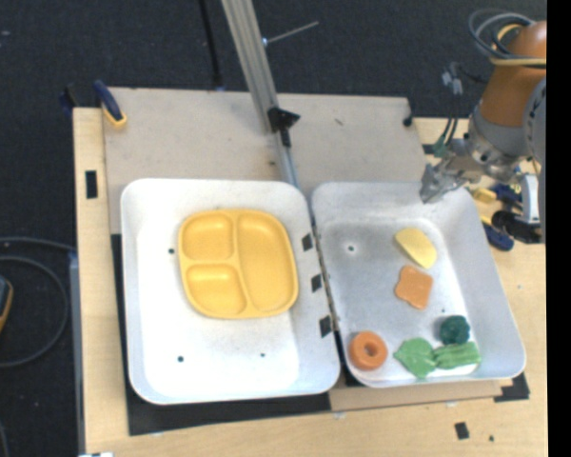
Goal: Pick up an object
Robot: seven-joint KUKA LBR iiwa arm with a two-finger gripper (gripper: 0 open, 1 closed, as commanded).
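Green pieces (pixel 438 356) against right bin's (pixel 362 219) near rim; end effector (pixel 436 187) over far rim, grip unreadable.

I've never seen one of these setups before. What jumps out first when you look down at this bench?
The bright yellow divided plate grabs the eye first, lying alone in the left white bin. Next come the small colourful pieces scattered in the right white bin: a yellow piece, an orange block, an orange ring and green items along its near edge. Over that bin's far right corner hangs the arm's claw.
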